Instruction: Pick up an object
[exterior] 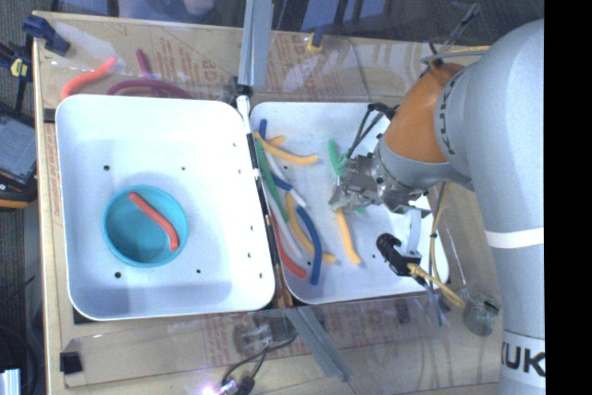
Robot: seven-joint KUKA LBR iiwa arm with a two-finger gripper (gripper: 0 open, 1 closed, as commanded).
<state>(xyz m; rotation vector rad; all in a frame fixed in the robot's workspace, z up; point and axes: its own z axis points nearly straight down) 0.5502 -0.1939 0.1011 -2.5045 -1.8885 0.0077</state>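
While the grey arm [490, 134] leans in over the right bin [314, 291], its gripper [350, 196] hangs low above the bin's floor among a scatter of thin bendy sticks. Whether the claw is apart or together cannot be told from this slanted view, since the wrist and its cables cover the tips.

Closest to the gripper is an orange stick [349, 238], short, slim and slightly curved, lying flat on the bin's white floor. Its upper end sits right under the claw and the rest runs away toward the bin's near edge; touching or just apart cannot be told.

A green stick [335, 156] lies just beyond the gripper, toward the bin's far wall. A yellow stick [289, 154] lies near the bin's far left corner, and a blue stick [313, 247] curves along the bin's left part, well apart from the claw.

Beside the right bin, the left bin [92, 291] bears a blue bowl [139, 240] with a red stick [157, 217] curled in it.
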